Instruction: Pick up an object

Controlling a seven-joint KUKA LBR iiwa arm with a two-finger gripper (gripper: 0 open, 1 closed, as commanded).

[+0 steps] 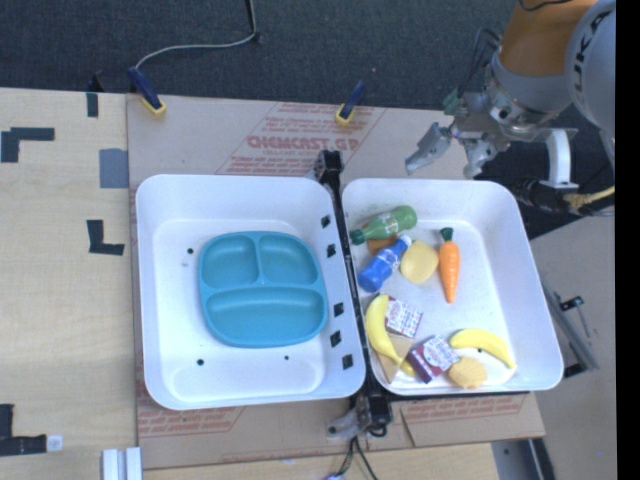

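Note:
The right bin holds the loose objects: a green bottle, a blue bottle, a yellow lemon, an orange carrot, two bananas, two small wrapped packets and a yellow-orange lump. My gripper hangs above the bin's far rim, over the cardboard, with its fingers spread open and nothing between them. It stands well above and behind the objects, touching none.
The left bin bears a blue divided plate. A black clip row marks where the two bins meet. Cardboard lies under both bins, with yellow-blue clamps at its far edge.

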